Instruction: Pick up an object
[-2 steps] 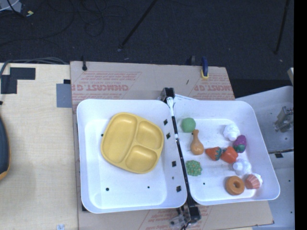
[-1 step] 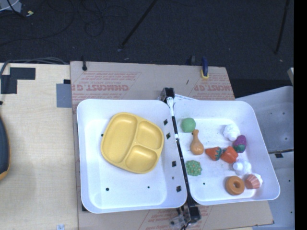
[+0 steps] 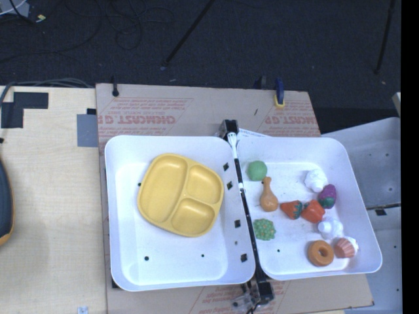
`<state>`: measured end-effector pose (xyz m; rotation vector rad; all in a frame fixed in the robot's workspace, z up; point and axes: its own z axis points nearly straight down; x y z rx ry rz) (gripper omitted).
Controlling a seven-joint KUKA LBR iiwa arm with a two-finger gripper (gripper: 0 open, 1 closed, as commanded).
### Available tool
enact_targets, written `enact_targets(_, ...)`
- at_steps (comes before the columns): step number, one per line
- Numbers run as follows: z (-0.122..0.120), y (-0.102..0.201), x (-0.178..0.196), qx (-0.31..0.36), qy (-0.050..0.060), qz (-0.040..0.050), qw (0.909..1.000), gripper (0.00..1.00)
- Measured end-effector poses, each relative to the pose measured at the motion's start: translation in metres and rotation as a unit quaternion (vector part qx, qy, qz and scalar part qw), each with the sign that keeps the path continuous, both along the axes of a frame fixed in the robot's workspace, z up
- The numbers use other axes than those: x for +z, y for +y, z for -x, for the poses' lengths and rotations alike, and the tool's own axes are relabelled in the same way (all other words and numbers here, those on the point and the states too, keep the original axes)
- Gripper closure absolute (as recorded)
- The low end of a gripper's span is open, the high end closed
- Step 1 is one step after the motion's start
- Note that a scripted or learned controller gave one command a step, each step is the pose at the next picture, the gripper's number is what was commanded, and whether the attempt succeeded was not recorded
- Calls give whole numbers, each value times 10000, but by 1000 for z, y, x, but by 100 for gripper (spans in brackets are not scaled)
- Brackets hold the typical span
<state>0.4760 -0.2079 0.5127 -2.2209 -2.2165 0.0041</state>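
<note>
Two white bins sit side by side on a cardboard sheet (image 3: pixel 196 110). The left bin (image 3: pixel 124 254) holds a yellow divided plate (image 3: pixel 180 193), tilted a little, near its centre.

The right bin (image 3: pixel 357 175) holds the small toys. A green ball (image 3: pixel 257 170) lies at about ten o'clock in it, with a tan drumstick (image 3: pixel 268 196) just beside it toward the centre. A green broccoli (image 3: pixel 264 229) sits at eight o'clock. Near the centre a carrot (image 3: pixel 292 209) touches a red pepper (image 3: pixel 313 210). A purple eggplant (image 3: pixel 327 195) and a white lump (image 3: pixel 315 178) lie at two o'clock. A donut (image 3: pixel 321 252) and a cupcake (image 3: pixel 345 246) sit at five o'clock.

A blue clamp (image 3: pixel 279 92) grips the cardboard's far edge.
</note>
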Motion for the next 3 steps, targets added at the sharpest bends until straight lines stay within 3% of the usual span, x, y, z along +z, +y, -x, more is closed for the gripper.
enact_targets(3, -4, 6, 31, 117, 4, 3, 9999, 100)
